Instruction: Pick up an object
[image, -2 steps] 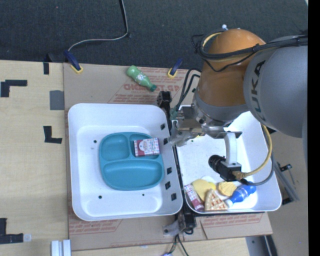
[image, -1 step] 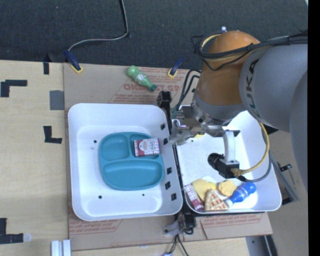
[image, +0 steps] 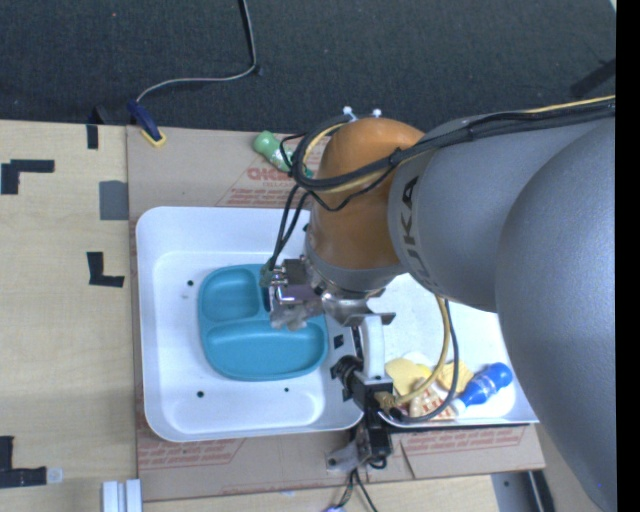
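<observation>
The gripper (image: 290, 305) sits at the blue tray's (image: 240, 335) right edge; I cannot tell its grip. It might slip off.

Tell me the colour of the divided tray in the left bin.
The divided tray is teal blue, shown in the camera view from above.

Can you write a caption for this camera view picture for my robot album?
A grey and orange robot arm reaches over a blue divided plate in the left white bin.
</observation>
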